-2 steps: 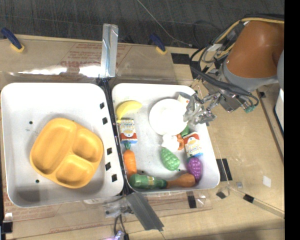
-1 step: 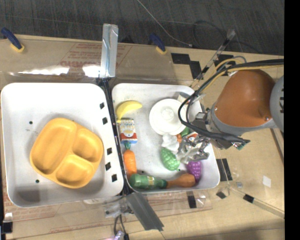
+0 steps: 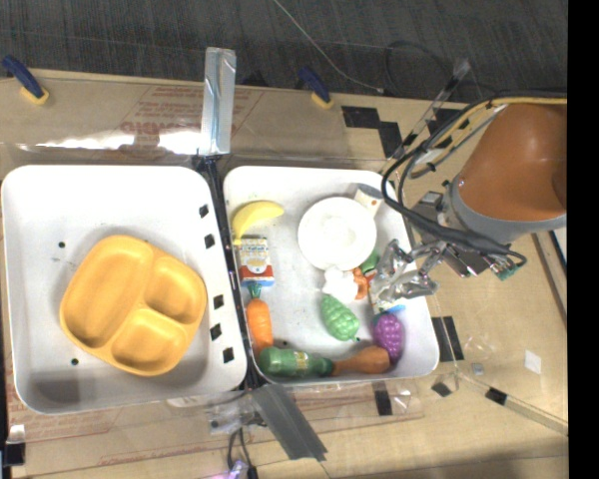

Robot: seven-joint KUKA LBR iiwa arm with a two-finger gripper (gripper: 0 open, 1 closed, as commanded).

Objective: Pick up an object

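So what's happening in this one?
The arm reaches in from the right, its gripper low over the right bin, just above the purple grapes and beside the white plate. Nothing looks lifted yet. The left bin holds a yellow tray.

The gripper (image 3: pixel 399 285) hangs over the right bin (image 3: pixel 290 183), just above purple grapes (image 3: pixel 388 333), near a white plate (image 3: pixel 336 233).
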